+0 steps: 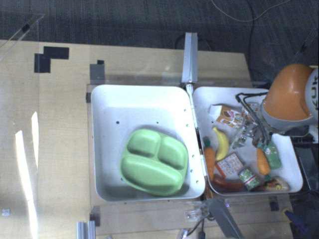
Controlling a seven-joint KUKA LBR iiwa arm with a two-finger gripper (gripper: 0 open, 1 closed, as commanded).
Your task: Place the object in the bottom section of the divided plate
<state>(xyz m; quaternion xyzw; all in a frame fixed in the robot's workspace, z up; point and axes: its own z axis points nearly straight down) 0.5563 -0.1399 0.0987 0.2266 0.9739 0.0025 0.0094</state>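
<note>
A green divided plate (pixel 154 162) lies in the left bin (pixel 107 133), with two small sections at its far side and one large section (pixel 148 175) at its near side; nothing lies in any of them. My gripper (pixel 245 136) hangs low over the middle of the right bin (pixel 296 176), under the orange wrist band (pixel 289 98). It is just right of a yellow banana (pixel 222 142) and just above a red-and-white box (pixel 229 164). Whether it touches or holds anything is unclear.
The right bin also holds an orange carrot (pixel 209 162) along its left wall, a second carrot (pixel 262 162), a green carton (pixel 272 156), a small green box (pixel 247 178), a snack packet (pixel 230 116) and a dark red item (pixel 227 184). A metal divider (pixel 190 59) rises between the bins.
</note>
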